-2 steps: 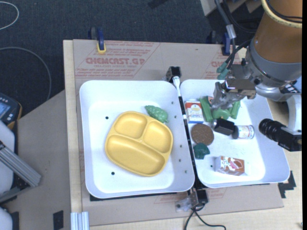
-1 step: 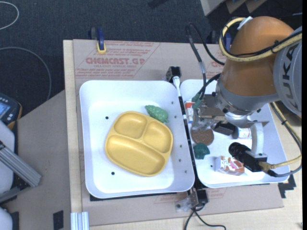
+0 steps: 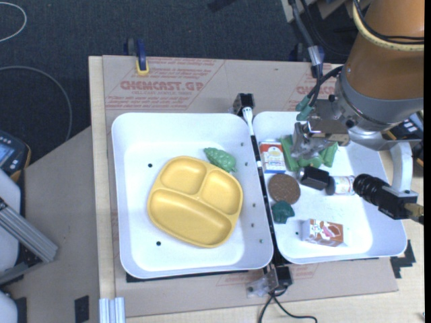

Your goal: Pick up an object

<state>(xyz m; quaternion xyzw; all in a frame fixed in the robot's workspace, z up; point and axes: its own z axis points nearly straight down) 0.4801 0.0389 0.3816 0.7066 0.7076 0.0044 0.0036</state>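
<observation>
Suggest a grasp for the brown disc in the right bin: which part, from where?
Judging by its pose, come straight down on the brown disc and pinch across its rim. It lies flat, so there is no upright face to grab. Close along the far-near line: the red-and-white carton and the green lump sit close there, so spread little.

The left bin (image 3: 128, 180) has open floor along its left side and lower edge; a yellow divided plate (image 3: 194, 200) fills its centre, with a green lump (image 3: 221, 157) just above it. The right bin (image 3: 387, 244) is crowded: a red carton (image 3: 273, 157), brown disc (image 3: 285, 188), teal piece (image 3: 282, 211), black-capped tube (image 3: 326, 181) and flat packet (image 3: 323, 231) lie close together, leaving bare floor mainly at its lower right. The arm (image 3: 387, 66) overhangs its upper part.
</observation>
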